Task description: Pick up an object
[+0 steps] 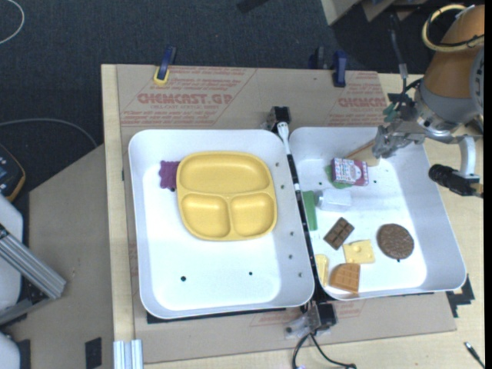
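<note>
Pink-and-green carton (pixel 350 171) in right bin (pixel 430 206), near gripper (pixel 384 146)

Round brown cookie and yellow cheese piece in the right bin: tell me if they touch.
Apart. The camera view shows a strip of white bin floor between the round brown cookie and the yellow cheese piece to its left.

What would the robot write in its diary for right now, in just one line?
gripper: over right bin, far side | nearest: small carton | held: nothing seen | yellow tray: left bin
</note>
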Controlling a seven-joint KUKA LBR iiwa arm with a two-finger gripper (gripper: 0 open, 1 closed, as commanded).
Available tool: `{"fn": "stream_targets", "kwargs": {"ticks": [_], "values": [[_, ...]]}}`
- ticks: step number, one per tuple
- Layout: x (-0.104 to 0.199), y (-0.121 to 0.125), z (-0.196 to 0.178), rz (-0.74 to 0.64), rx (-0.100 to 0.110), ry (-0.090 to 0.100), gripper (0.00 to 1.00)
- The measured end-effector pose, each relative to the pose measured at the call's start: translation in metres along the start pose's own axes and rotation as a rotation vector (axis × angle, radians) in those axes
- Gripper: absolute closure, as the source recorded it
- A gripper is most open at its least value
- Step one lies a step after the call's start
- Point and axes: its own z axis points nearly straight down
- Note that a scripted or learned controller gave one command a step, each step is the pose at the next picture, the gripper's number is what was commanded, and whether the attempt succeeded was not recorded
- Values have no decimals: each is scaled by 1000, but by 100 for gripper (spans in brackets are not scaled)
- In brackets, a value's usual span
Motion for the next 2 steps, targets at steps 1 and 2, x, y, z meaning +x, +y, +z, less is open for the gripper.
{"fn": "stream_targets", "kwargs": {"ticks": [1,2], "values": [[-1,6,-65,-1,-4,-2,100],[-1,7,-69,0,1,0,100]]}}
